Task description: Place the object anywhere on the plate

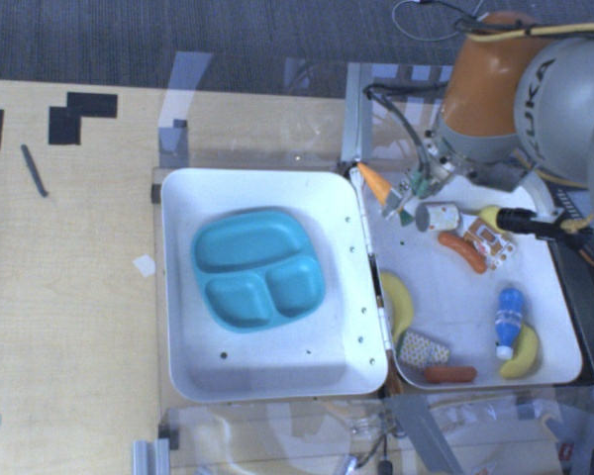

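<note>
End effector (413,194) low over right bin (564,364), beside carrot (373,180); grip state unclear. Should grasp firmly, then carry to blue plate (259,268).

gripper (408,198) low, jaws perhaps parted

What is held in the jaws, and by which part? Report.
Cannot be told: the gripper hangs over the right bin's upper left corner beside a carrot.
</note>
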